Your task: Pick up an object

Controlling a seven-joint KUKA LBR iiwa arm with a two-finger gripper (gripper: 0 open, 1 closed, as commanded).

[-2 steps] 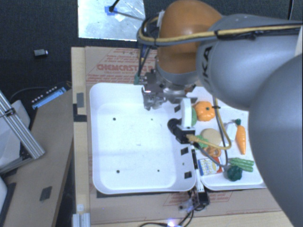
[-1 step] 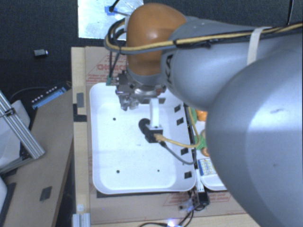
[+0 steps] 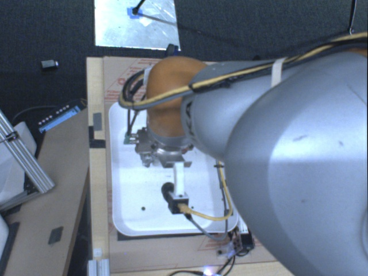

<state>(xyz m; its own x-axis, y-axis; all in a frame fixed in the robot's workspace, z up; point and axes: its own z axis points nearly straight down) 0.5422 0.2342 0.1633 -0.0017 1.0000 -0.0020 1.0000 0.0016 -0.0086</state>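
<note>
Arm stooped over the white bin, pincer low for a pick

The bulky grey arm (image 3: 299,154) reaches in from the right and bends at the orange band (image 3: 167,85), so the wrist points straight down, probably to meet an object from above. The pincer (image 3: 163,154) hangs low over the white bin (image 3: 129,214) on the worktop (image 3: 63,171). I cannot tell whether it is spread or pressed together, nor where the object lies, presumably under the wrist. A dark speck (image 3: 142,207) is too small to identify. Beyond lies a silvery sheet (image 3: 135,16).
</note>
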